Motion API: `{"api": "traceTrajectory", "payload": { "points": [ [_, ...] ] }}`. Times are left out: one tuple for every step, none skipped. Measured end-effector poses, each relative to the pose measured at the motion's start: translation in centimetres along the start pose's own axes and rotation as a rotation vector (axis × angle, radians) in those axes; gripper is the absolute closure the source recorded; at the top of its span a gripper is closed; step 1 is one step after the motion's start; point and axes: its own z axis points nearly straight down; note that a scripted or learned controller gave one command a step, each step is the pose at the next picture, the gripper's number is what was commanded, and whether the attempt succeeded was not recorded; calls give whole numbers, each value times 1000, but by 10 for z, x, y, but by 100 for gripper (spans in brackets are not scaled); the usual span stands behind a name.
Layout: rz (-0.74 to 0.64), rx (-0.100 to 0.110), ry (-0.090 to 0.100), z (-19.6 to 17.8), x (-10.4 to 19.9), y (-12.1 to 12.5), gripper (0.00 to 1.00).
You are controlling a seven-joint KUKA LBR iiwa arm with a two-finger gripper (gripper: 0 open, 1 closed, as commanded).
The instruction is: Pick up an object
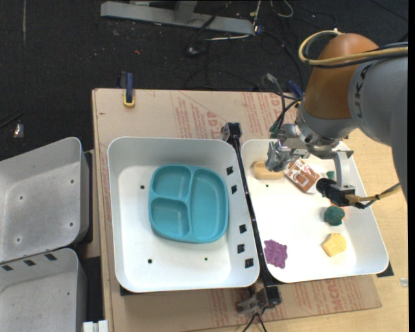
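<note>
Your gripper (277,157) hangs low over the tan piece (262,171) at the right bin's (305,272) upper-left corner, likely lining up a grasp; you cannot tell its state.

Robotics lab / test cell, not a home. Cues: industrial arm (363,78) with orange band reaching in from the right, loose cables (214,32) trailing over dark speckled floor (52,58), metal rail (175,18) lying at the top. Desk (188,110) is topped with printed cardboard, held by a blue-and-yellow clamp (129,89). Two shallow white bins (130,155) butted side by side, spare white bins (39,194) stacked at left. Small toy-like props, teal divided tray (189,202).
</note>
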Motion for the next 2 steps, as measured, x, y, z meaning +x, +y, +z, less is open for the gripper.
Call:
{"api": "traceTrajectory", "payload": {
  "points": [
    [-2,0,1,2,60,8,100],
    [-2,-1,1,-15,115,7,100]
  ]
}}
